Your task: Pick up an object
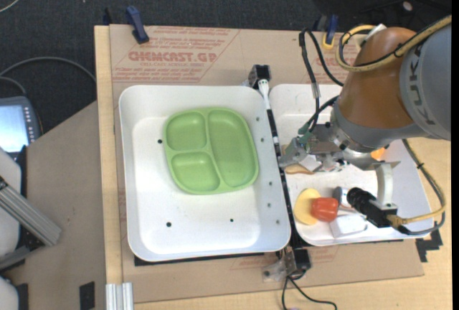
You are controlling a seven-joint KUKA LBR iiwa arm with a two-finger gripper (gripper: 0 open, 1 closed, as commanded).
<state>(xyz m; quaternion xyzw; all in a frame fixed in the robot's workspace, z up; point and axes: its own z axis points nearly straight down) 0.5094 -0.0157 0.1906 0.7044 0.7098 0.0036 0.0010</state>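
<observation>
Camera: single, fixed overhead, slanted downward.
Both white bins point(133, 179) on the bench point(179, 50) are framed whole at moderate range; floor is included beyond the far edge.

Evenly lit from above, fairly bright. Mild glare on the left bin point(140, 179), whites near clipping around the green tray point(211, 151). Soft shadow under the arm point(391, 97), right of that tray. Slight softness overall; dark, underexposed floor beyond the bin's far side.
</observation>
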